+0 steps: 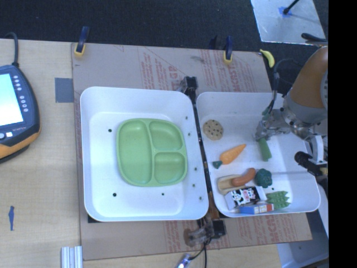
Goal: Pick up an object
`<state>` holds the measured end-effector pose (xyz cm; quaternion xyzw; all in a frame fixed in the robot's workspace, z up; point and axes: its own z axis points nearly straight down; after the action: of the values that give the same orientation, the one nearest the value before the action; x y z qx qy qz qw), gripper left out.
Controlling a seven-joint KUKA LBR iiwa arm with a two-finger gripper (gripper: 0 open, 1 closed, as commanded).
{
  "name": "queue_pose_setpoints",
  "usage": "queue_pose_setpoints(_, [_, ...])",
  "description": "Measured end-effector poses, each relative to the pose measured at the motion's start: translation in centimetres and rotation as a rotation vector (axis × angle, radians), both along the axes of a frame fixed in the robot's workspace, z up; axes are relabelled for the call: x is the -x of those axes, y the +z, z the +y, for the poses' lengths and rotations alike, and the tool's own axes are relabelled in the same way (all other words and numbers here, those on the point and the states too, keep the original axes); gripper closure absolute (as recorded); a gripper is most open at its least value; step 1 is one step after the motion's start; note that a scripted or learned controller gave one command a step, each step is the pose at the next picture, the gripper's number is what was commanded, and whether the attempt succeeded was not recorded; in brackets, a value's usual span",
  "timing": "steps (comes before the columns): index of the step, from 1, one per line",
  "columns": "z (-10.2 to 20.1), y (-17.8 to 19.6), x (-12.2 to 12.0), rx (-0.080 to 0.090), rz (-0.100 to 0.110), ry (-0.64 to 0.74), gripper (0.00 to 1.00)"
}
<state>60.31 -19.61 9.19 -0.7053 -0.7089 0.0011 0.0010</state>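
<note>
Two shallow white bins side by side on a cardboard-covered bench; left bin bearing a green divided plate with three compartments, lying flat near the bin's middle.

Right bin bearing the loose items: a round cookie near the upper left; an orange carrot below it, long axis slanting from lower left to upper right, green leafy end at lower left, pointed tip toward upper right; a hot dog in a bun, long axis close to horizontal, slightly raised at the right; a broccoli piece touching the hot dog's right end; a small black-and-white carton just below the bun; a slim red-and-blue item along the bin's lower wall; a green leafy toy at the lower right.

Gripper over the upper right part of the right bin, entering from the right beneath the grey and orange arm; a dark green elongated object, long axis near vertical and tilted slightly, upper end at the fingertips, lower end pointing down toward the broccoli piece but well apart from it; finger spacing not discernible, and contact or grasp on the green object likewise not possible to tell.

Teach pendant at the far left of the bench; blue clamps along the cardboard's upper edge.
</note>
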Motion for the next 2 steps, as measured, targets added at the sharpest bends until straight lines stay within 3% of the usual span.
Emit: queue_pose_setpoints(2, [14.3,14.7,5.5,-0.001,0.0,0.0,1.0])
